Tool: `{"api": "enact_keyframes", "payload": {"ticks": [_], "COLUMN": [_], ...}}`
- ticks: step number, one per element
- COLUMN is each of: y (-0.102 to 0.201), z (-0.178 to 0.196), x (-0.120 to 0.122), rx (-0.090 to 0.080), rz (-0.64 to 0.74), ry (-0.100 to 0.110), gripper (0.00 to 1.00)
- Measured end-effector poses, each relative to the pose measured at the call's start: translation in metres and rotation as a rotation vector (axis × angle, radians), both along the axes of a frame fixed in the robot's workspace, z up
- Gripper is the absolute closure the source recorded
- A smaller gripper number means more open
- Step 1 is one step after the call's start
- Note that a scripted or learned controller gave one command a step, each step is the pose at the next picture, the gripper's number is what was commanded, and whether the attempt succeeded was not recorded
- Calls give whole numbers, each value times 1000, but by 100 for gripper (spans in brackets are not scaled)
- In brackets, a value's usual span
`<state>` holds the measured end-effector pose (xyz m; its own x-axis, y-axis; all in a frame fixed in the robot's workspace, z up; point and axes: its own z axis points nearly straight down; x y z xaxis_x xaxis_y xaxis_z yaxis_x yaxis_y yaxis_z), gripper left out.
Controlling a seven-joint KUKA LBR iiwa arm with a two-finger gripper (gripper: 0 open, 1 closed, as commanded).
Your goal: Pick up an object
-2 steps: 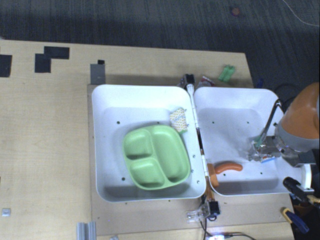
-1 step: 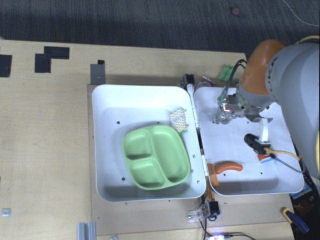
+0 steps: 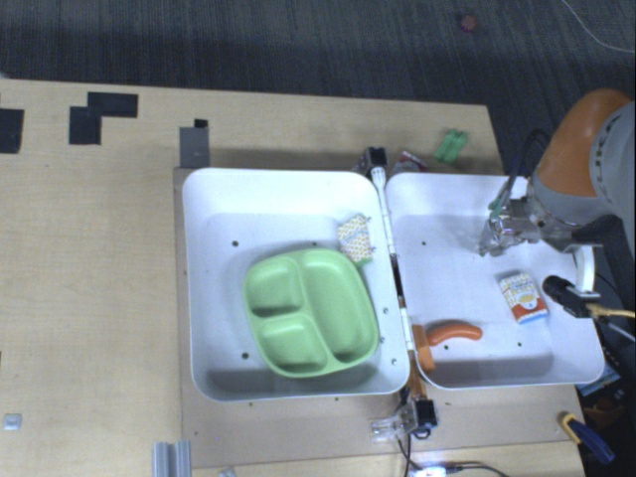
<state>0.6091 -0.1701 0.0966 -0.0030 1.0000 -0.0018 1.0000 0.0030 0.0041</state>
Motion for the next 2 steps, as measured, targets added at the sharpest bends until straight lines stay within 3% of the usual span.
{"api": "enact_keyframes", "payload": {"ticks": [1,2], "y": [21,21], "z": [89,88], "x": [-79,-79], "rx": [1,1], "rz": [0,-1], "ry": [-1,1], "gripper": [100,0]}}
